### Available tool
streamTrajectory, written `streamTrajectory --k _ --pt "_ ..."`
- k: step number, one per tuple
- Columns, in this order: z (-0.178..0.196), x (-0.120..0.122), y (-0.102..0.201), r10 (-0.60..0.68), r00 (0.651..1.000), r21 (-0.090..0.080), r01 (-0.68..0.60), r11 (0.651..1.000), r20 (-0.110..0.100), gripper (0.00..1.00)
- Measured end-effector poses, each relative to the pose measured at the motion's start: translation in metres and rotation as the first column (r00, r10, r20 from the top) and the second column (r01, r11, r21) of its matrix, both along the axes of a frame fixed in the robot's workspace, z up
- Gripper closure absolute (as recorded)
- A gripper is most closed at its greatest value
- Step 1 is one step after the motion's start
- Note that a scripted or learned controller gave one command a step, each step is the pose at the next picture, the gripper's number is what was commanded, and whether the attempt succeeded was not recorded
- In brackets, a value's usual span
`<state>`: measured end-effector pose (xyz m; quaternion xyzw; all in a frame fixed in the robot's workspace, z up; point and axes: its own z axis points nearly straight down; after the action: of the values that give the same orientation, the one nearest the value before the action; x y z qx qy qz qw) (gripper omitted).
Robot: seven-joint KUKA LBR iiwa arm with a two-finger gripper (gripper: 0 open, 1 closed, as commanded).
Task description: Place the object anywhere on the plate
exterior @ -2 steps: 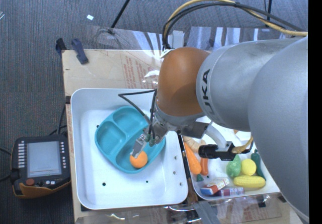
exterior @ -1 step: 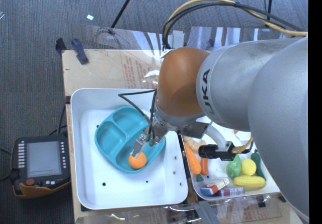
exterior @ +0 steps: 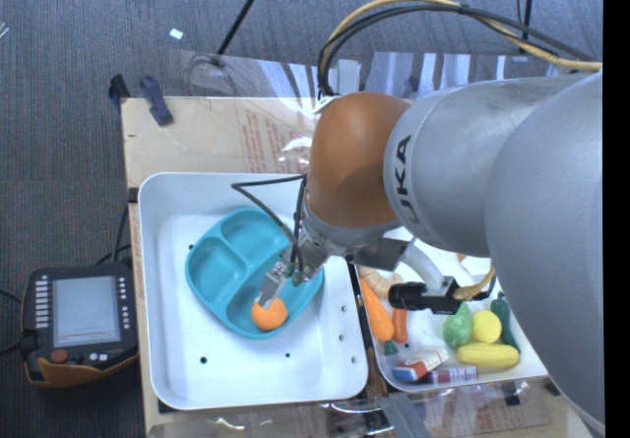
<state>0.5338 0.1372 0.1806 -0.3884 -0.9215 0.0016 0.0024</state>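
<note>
A grey arm (exterior: 492,170) with an orange band (exterior: 354,160) reaches in from the right and bends down over the left of two white bins. Its gripper (exterior: 274,286) hangs over a blue plate (exterior: 221,259) that lies in the left bin (exterior: 167,328).

The plate is a divided one, with ridges marking off compartments, and it lies at a slant in the middle of the bin. The task's object is a small orange (exterior: 269,314), a round toy fruit. It rests on the plate in the compartment at the lower right, close to the plate's near rim. The gripper's fingertips are directly above the orange and touching its top, or very nearly so; the view does not settle whether there is a gap. The fingers look close together, but their tips merge with the fruit, so I cannot tell whether they are apart or closed, or whether they grip it.

The orange is round, so it has no clear long axis and points no particular way.

The right bin (exterior: 394,377) is partly hidden by the arm. In it lie a carrot (exterior: 379,313), a green vegetable (exterior: 457,326), a lemon (exterior: 486,327), a corn cob (exterior: 487,355) and a small box (exterior: 425,363), crowded near one another. A black part of the arm (exterior: 418,296) juts out above them.

A control pendant (exterior: 81,318) with a grey screen sits on the floor to the left of the bench.
</note>
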Motion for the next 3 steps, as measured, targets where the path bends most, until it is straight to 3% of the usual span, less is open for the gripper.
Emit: streamTrajectory --k 1,2,3 --pt "0.0 0.0 0.0 0.0 1.0 0.0 0.0 1.0 0.0 0.0" --pt "0.0088 0.0007 0.0001 0.001 1.0 0.0 -0.001 1.0 -0.002 1.0" --pt "0.0085 0.0005 0.0004 0.002 1.0 -0.001 -0.002 1.0 -0.002 0.0"
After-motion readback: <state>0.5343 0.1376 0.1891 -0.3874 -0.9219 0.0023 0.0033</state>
